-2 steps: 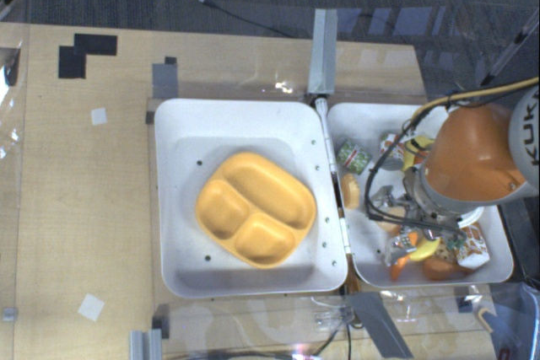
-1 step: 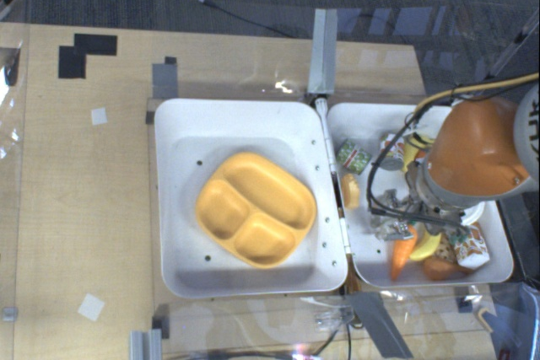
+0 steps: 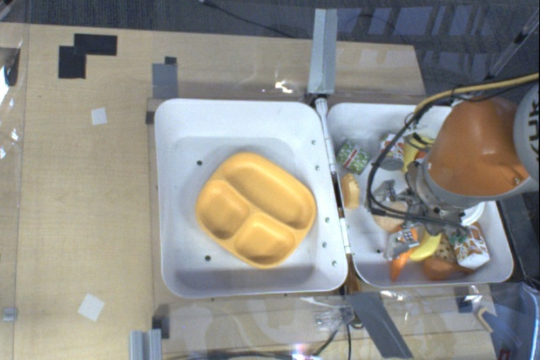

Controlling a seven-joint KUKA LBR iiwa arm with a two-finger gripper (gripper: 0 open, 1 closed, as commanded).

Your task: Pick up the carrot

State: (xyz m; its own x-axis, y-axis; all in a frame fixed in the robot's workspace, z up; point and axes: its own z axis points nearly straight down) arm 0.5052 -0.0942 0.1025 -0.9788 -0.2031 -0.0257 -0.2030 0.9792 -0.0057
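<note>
1. Gripper (image 3: 411,225) sits low in the right bin (image 3: 363,261), under the orange wrist band (image 3: 472,149); can't tell its state, the arm's bulk hides it.
2. Carrot (image 3: 398,264): judged to be the small orange piece at the bin's front edge, just beside a yellow banana-like item (image 3: 426,247); partly hidden by clutter, so the ID is unsure.
3. Near it: a reddish-brown piece (image 3: 439,267), a printed packet (image 3: 472,249), a green can (image 3: 352,156) further back.
4. Left bin (image 3: 173,181) holds a yellow divided tray (image 3: 256,208), well apart from the work.
5. To do it well: centre over the carrot, not the banana; align across its narrow width; descend clear of the bin wall; lift straight up.
</note>
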